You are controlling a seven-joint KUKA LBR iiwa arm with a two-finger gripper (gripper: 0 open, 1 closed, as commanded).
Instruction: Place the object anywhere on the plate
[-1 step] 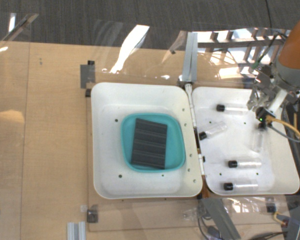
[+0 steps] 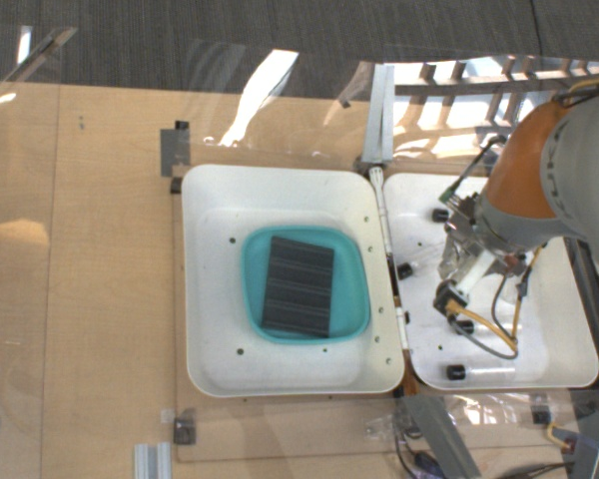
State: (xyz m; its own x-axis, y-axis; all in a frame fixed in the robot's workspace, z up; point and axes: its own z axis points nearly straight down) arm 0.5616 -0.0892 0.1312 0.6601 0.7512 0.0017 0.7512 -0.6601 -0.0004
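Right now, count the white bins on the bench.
2. The view's left bin holds the teal plate; the view's right bin lies partly under the arm.

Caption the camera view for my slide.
Dark ribbed rectangular block lying flat on the teal square plate in the left white bin; gripper above the right bin.

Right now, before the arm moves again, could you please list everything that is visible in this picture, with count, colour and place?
plate: 1, turquoise, in the middle of the left bin
ribbed block: 1, dark grey, lying flat on the plate
left bin: 1, white, on the bench
right bin: 1, white, touching the left bin's right side
bench: 1, pale wood, under both bins
arm: 1, grey with an orange band, reaching in over the right bin
gripper: 1, dark, above the left half of the right bin
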